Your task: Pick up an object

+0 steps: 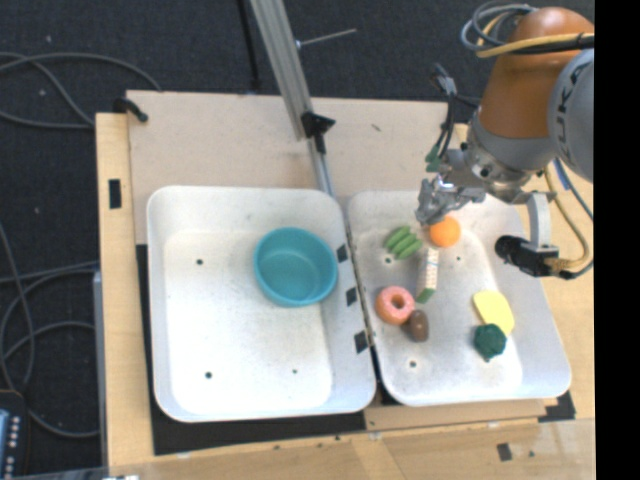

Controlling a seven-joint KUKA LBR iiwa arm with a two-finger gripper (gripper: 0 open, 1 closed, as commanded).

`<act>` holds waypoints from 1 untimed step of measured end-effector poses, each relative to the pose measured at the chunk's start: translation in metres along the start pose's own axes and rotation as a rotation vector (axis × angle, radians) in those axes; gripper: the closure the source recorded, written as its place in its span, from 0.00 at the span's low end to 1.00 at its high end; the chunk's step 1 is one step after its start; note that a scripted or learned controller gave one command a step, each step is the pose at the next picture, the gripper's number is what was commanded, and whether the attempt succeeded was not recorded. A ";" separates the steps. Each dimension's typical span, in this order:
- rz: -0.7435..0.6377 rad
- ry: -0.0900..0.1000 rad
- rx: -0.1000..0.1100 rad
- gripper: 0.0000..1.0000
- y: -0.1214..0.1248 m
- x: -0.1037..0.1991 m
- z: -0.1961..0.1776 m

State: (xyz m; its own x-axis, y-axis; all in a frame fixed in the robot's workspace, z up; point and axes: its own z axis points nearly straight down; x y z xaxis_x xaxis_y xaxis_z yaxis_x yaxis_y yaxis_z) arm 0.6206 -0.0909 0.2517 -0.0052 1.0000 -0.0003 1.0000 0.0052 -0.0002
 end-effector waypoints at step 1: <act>-0.002 0.003 0.000 1.00 -0.019 0.048 -0.009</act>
State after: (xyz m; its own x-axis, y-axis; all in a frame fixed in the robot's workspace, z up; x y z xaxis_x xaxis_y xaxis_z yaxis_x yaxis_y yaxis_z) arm 0.6011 -0.0426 0.2602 -0.0077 1.0000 0.0026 1.0000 0.0077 0.0003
